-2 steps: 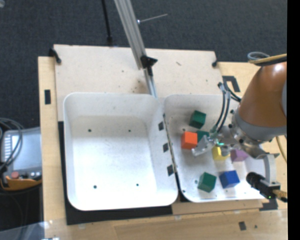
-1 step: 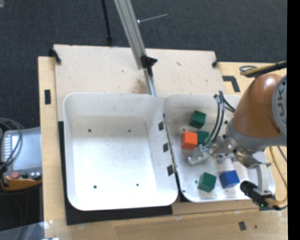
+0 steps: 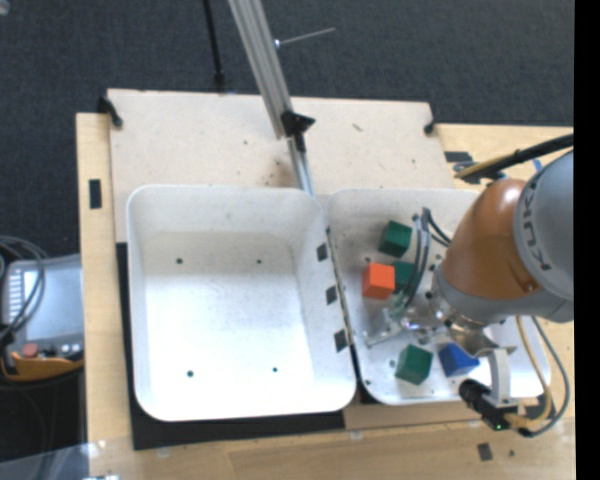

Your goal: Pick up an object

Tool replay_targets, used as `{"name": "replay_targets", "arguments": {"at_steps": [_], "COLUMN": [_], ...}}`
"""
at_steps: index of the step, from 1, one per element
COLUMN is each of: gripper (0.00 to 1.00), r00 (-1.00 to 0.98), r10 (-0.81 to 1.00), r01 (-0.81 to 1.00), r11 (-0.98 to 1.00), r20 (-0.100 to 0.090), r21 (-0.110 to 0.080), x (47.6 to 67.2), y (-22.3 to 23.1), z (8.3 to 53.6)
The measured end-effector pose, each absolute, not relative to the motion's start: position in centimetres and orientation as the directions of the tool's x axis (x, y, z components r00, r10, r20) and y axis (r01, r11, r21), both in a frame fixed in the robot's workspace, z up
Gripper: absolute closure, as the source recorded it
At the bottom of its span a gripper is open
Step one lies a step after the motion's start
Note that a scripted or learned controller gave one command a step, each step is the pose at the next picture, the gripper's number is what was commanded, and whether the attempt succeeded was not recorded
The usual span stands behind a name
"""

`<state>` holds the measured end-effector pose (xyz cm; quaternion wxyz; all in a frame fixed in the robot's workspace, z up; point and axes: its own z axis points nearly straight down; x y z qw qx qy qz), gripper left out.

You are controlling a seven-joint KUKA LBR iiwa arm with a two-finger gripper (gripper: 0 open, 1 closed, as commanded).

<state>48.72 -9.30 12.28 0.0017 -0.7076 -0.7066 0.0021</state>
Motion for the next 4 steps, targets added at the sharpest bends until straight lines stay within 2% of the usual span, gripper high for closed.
{"name": "replay_targets", "arguments": {"at_steps": [1,2,4], "gripper": [0.0,1.0,1.0], "r00": [0.002,0.008,-0.004], "r10": [1.0,1.0,1.0], "r01": [1.0,1.0,1.0], "r11": [-0.002,-0.008,0.004], "r20": [-0.001,0.0,-0.001], "r21": [0.001,0.007,0.008], "x": [48.8,48.9,49.9], "y": [-9.5,-9.5,-9.0], "z": [9.8,10.9,22.2]}}
